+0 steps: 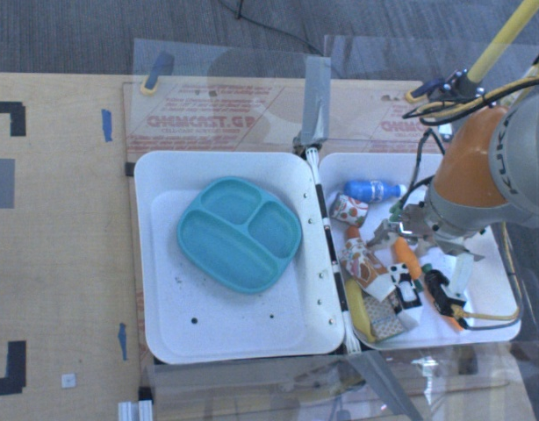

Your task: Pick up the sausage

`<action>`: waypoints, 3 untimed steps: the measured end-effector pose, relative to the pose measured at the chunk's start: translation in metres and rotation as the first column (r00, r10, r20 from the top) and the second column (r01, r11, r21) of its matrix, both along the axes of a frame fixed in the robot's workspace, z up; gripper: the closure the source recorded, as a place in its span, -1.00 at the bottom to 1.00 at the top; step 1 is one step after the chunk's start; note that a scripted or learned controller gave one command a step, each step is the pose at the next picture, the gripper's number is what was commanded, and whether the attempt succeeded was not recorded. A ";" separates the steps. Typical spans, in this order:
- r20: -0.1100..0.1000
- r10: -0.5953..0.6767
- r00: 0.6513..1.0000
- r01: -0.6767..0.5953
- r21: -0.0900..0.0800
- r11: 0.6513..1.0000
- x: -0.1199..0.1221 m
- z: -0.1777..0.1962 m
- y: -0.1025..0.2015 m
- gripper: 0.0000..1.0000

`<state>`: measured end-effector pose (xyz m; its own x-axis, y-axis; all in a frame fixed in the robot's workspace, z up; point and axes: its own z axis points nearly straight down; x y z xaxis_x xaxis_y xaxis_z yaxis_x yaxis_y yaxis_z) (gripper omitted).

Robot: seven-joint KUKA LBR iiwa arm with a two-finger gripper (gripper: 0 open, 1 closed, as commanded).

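While the arm (480, 160) hangs over the right bin (506, 323), its gripper (405, 281) sits among clutter, finger state unclear; I cannot tell

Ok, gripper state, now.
Gripper: low in the right bin among the clutter; open or shut cannot be told, and no grasp shows.

Bright, even light (soft shadows), slightly blurry.
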<state>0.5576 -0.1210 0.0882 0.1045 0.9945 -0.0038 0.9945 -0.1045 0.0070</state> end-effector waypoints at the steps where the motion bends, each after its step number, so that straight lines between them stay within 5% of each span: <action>1: 0.000 0.203 0.979 -0.203 0.001 0.979 0.082 -0.001 -0.015 -1.00; 3: -0.003 0.107 0.994 -0.107 0.015 0.994 0.072 -0.001 -0.090 -1.00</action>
